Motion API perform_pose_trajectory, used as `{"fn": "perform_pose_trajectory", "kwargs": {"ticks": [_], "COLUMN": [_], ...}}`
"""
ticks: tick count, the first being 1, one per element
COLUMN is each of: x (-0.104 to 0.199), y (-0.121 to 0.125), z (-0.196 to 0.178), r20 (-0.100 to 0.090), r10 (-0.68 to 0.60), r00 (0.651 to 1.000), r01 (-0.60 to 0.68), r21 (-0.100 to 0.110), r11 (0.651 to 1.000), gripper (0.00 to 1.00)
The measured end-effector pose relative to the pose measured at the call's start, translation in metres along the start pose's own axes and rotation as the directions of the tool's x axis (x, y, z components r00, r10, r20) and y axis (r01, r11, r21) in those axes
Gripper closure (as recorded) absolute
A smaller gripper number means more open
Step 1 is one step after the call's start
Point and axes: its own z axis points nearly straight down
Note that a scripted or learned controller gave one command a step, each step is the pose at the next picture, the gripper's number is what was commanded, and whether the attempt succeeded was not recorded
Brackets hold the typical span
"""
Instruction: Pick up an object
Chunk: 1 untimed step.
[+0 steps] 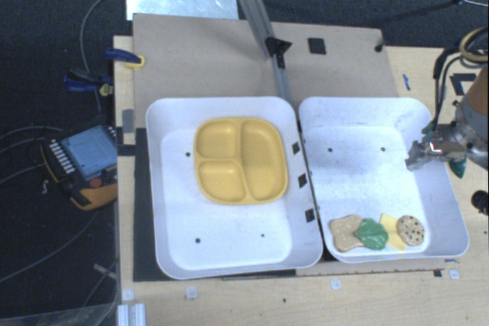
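Observation:
At the near edge of the right bin point(359, 122) lie several small food toys: a tan bread-shaped piece point(344, 232), a green leafy piece point(373, 234), a yellow piece point(392, 230) and a round chocolate-chip cookie point(411, 229). My gripper point(425, 153) hangs over the right rim of that bin, well above and to the right of the toys. Nothing shows between its fingers.
The left bin point(176, 240) holds a yellow divided plate point(240, 160). A slanted metal pole point(256, 8) crosses the cardboard behind the bins. Cables, clamps and a blue-screened device point(85, 154) lie off the bench's left side.

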Motion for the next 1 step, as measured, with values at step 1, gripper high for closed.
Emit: {"fn": "perform_pose_trajectory", "kwargs": {"ticks": [1], "x": [0.0477], "y": [-0.002], "z": [-0.0094], "r20": [-0.003], "r10": [-0.005], "r00": [1.0], "r01": [0.005], "r21": [0.001], "r11": [1.0], "gripper": [1.0]}}
